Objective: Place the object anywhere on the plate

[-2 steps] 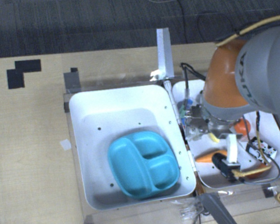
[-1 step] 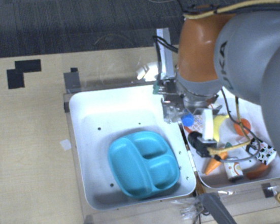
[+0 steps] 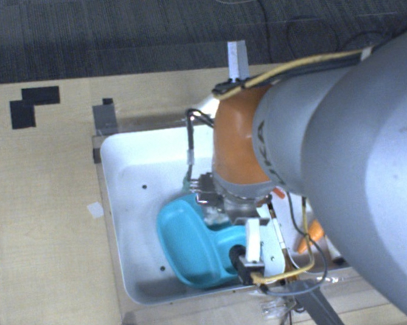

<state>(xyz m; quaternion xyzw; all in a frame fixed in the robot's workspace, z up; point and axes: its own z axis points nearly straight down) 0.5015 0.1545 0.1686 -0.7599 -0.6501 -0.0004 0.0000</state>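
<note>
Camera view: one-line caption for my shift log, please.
Grey arm with orange band reaches down over a blue plate lying in a white bin.

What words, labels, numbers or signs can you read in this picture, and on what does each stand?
No text can be read.
Black angular patches on the pale wooden bench: plain shapes, no letters.
Small pale tag on the bench beside the shallow white bin: too small to read.
Turquoise plastic plate and grey robot arm: no marking shows.
</note>
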